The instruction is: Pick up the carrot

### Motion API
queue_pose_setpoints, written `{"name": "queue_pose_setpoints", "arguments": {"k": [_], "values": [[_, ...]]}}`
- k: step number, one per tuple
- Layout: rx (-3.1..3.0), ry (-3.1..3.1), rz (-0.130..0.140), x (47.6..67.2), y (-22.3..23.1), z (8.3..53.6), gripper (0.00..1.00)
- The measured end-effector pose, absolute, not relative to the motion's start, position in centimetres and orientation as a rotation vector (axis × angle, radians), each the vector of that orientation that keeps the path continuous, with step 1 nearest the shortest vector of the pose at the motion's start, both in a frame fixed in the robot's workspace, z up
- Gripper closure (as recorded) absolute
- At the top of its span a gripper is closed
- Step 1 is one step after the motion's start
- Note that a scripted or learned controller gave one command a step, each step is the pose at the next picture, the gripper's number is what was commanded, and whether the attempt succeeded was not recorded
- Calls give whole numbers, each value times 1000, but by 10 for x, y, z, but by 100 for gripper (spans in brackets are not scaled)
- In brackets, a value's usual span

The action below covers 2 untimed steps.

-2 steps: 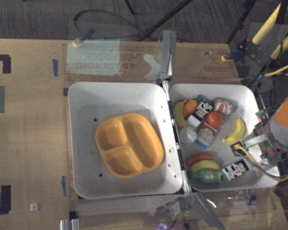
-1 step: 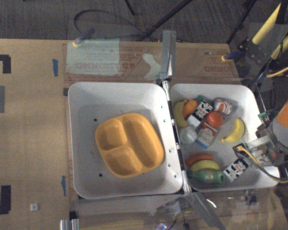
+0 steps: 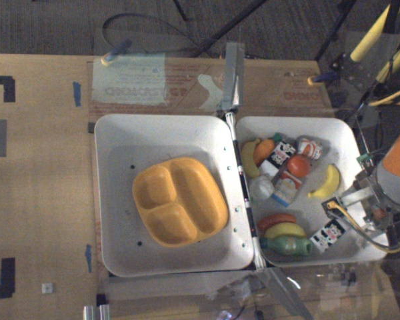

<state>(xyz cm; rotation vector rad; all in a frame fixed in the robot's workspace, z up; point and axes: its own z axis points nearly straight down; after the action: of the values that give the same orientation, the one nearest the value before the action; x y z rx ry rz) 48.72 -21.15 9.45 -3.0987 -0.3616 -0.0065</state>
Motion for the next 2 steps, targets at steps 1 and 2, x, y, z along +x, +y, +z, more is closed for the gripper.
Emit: {"name": "queue_pose_setpoints", "arguments": {"k": [1, 2], "values": [[-3093, -308, 50, 560, -216, 79, 0], [-3107, -336, -19, 516, -212, 87, 0]]}}
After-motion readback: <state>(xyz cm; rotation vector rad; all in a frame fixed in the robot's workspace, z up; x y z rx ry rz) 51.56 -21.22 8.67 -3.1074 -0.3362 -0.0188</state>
